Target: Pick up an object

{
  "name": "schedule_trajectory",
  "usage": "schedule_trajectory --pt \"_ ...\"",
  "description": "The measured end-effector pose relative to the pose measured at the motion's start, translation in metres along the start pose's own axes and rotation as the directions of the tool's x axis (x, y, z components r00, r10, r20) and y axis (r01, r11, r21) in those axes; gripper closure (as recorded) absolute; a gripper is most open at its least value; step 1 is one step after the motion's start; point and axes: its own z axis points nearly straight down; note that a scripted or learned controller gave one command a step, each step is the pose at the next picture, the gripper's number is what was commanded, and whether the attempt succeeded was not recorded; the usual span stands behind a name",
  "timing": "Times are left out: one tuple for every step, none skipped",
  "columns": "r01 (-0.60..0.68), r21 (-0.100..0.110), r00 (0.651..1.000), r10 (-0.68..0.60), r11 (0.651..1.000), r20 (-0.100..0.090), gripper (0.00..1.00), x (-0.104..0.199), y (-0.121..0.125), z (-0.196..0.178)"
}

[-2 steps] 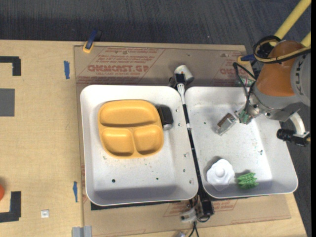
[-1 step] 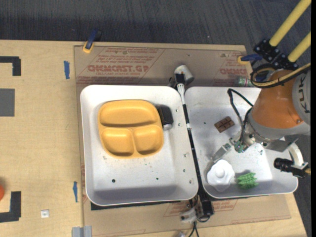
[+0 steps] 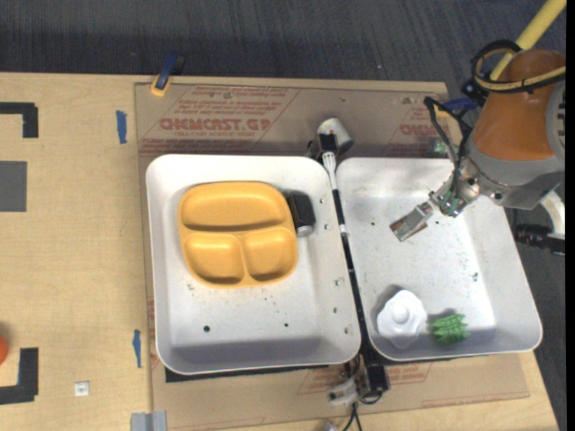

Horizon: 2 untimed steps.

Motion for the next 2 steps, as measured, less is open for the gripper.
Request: schedule_trajectory --pt "0.305 0.001 0.952 -0.305 0.952 -0.002 0.00 0.014 -0.058 0.036" --pt "0.434 -0.001 0.901 -0.434 0.901 0.002 0.00 -0.055 0.004 0.072"
